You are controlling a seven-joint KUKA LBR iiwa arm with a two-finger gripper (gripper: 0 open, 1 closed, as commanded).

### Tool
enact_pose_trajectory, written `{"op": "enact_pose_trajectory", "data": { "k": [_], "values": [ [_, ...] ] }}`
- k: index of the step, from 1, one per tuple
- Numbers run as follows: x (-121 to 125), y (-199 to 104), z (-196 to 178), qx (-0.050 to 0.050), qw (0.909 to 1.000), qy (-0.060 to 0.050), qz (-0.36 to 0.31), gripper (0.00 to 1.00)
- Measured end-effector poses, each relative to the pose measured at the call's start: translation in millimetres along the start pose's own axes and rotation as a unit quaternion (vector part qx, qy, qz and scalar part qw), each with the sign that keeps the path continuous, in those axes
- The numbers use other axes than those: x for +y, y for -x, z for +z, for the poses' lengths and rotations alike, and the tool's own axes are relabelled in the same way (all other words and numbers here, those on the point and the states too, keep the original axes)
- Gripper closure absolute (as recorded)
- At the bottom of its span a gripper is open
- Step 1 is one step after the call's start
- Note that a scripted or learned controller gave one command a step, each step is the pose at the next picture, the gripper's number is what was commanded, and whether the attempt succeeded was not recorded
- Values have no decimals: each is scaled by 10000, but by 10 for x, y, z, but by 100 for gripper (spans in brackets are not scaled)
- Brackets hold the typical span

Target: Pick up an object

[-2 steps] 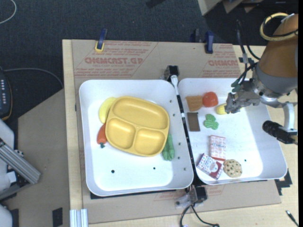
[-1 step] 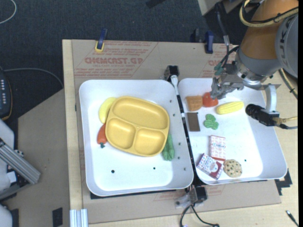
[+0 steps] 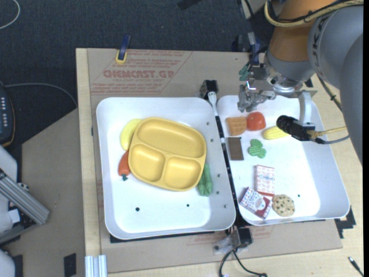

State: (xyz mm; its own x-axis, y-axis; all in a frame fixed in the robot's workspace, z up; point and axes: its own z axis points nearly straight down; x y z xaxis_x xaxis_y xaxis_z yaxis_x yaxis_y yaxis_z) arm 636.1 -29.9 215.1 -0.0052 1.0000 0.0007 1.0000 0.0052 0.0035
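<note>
So, camera view, looking down at 2 white bins side by side on a bench.

Left bin has a big yellow tray w/ 3 sections, tilted a bit. A yellow banana-like thing pokes out at the tray's far left edge. An orange-red carrot lies just beside the tray's left side. A green leafy toy touches the tray's near right corner.

Right bin has lots of small toy foods. At the far end: an orange cracker square, w/ a red tomato just right of it. A yellow piece is right of the tomato, next to a black part fixed on the arm. A brown bar lies near the bin's left wall. A green piece sits right of the bar. Nearer: a pink-white box, then a red-white packet and a cookie side by side at the near end.

Arm comes in from the right, grey w/ orange band up top. Gripper hangs over the far left part of the right bin, just beyond the cracker and tomato. Can't tell if it's apart or together; nothing seen clamped in it.

Brown board w/ red print lies under the bins.
</note>
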Motion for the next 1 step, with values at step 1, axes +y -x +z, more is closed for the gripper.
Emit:
{"op": "enact_pose_trajectory", "data": {
  "k": [1],
  "values": [
    [-60,-25,-7,-4,10000,-23,22,100]
  ]
}}
